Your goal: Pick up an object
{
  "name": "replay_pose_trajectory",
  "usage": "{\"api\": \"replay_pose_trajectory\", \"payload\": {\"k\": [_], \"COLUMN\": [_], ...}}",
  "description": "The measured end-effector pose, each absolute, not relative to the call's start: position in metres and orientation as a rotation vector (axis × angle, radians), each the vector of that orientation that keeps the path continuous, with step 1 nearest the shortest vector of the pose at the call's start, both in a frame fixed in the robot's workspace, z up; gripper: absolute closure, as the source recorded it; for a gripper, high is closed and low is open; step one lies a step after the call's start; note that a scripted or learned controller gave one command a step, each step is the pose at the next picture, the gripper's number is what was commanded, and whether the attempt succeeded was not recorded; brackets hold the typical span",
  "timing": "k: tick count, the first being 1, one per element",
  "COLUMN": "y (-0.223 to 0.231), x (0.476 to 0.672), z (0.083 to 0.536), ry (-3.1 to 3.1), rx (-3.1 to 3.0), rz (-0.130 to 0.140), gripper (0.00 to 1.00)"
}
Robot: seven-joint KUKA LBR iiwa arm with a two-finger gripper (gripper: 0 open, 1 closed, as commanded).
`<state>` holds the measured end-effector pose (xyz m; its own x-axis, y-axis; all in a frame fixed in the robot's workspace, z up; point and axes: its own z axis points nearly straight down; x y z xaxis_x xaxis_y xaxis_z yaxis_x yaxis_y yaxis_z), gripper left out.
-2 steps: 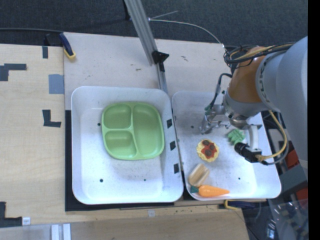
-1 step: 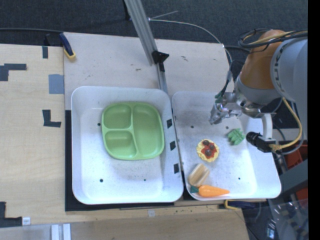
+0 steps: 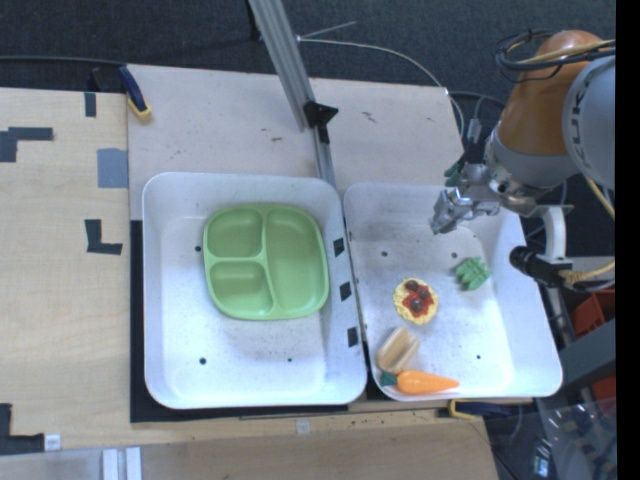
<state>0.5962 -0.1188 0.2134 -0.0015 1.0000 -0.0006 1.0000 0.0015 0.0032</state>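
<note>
- The tabletop [image 3: 230, 118] is pale wood, with grey and dark tape patches at its left side and a yellow-and-blue tool near its upper left corner.
- The left bin [image 3: 170, 358] is white and shallow, touching the right bin along its inner edge.
- The right bin [image 3: 520, 358] is the same white kind, with four small toy foods in it.
- The arm [image 3: 560, 98], grey with an orange band, reaches in from the right and hangs above the upper right part of the right bin.
- A metal rail [image 3: 285, 53] slants down from the top edge to the seam between the two bins.
- A green divided plate [image 3: 266, 261] lies flat in the middle of the left bin, with three compartments.
- The end effector [image 3: 447, 215] is over the upper part of the right bin; nothing can be seen between its fingers, and whether they are spread or pressed together I cannot tell.
- A small pizza-like round [image 3: 416, 301], yellow with red and dark topping, lies near the middle of the right bin, below the end effector and apart from it.
- An orange carrot [image 3: 428, 382] lies along the near wall of the right bin.
- A tan bun-like piece [image 3: 397, 348] lies just above the carrot's left end.
- A green leafy piece [image 3: 470, 273] lies to the right of the pizza-like round.
</note>
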Motion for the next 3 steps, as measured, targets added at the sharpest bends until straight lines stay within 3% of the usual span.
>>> {"api": "replay_pose_trajectory", "payload": {"k": [3], "y": [0.032], "x": [0.598], "z": [0.199], "ry": [2.231], "rx": [2.216], "rz": [-0.001], "gripper": [1.0]}}
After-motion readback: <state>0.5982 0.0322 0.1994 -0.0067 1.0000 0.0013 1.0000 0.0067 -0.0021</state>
